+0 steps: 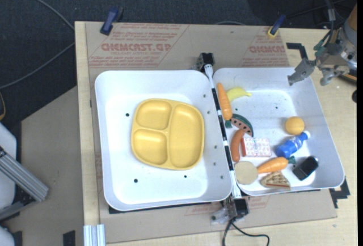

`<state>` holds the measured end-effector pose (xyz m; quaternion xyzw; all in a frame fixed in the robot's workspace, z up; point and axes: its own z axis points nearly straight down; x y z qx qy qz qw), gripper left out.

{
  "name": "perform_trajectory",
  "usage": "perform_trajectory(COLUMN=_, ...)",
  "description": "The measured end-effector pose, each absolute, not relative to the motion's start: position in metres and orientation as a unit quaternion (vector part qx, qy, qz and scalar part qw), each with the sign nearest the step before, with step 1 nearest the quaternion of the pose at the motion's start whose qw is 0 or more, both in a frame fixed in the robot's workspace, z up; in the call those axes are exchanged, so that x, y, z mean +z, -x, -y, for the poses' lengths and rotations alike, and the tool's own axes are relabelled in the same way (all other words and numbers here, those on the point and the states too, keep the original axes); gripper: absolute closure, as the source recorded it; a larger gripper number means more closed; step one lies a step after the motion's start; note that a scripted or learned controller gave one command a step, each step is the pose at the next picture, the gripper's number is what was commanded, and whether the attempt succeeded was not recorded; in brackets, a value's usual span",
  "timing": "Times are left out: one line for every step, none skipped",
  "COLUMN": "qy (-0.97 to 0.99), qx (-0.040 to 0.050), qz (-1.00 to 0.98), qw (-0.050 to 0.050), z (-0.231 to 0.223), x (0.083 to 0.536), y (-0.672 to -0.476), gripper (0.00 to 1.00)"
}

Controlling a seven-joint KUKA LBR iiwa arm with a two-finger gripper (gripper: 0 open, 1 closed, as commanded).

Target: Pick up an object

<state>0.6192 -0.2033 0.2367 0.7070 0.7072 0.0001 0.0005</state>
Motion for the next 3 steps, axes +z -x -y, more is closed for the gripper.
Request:
perform_trajectory(qy=-0.706, qx=0.0022, qz=-0.708, qw=-0.001, z=0.219, x=0.095, y=-0.604, gripper=0.0)
perform_trajectory(qy=-0.706, qx=0.0024, qz=-0.709, qw=-0.004, z=0.219, x=0.085, y=-0.567, gripper=0.0)
perform_trajectory(qy=-0.707, qx=0.0004, qz=-0.708, qw=0.0, z=0.223, x=0.095, y=-0.567, gripper=1.0)
